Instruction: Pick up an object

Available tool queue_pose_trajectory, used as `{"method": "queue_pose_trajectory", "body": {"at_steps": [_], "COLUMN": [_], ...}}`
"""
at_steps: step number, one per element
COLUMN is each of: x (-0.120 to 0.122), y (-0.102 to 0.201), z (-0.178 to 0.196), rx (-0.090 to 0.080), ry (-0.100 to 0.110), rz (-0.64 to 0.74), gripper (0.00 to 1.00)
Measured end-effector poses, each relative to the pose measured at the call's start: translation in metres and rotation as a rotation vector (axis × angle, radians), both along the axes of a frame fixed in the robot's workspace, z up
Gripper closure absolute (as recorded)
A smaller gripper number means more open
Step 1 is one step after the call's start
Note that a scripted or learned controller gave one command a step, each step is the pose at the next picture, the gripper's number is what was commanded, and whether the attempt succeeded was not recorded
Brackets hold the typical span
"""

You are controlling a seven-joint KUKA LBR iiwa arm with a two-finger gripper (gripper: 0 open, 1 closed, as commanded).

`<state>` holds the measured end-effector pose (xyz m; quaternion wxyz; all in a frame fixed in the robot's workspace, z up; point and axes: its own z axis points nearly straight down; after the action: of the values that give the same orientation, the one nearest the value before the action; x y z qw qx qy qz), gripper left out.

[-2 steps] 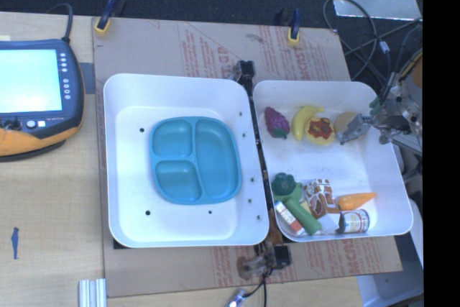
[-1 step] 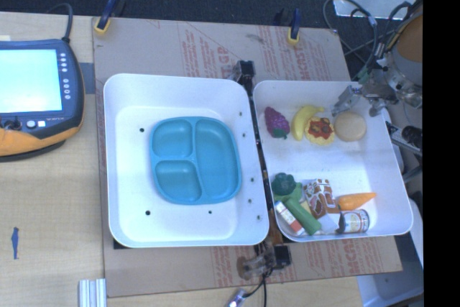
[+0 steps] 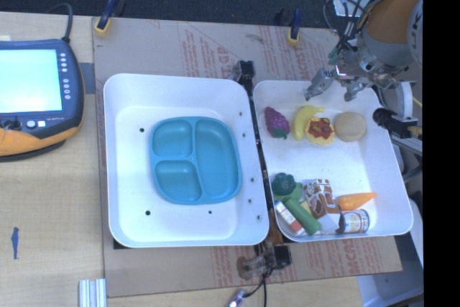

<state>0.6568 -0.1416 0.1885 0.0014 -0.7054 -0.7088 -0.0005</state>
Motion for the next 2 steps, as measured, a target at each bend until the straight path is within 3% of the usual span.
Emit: {"method": "queue_pose_trajectory", "body": {"at_steps": [1,2], "x": [-0.001,-0.042], "y": [0.012,-0.013], "z": [-0.070,-0.097], "rx": [-0.003,-0.004], "ry": [0.004,0.003], "rz": [0.002,0.001], "gripper": [0.00,0.00]}}
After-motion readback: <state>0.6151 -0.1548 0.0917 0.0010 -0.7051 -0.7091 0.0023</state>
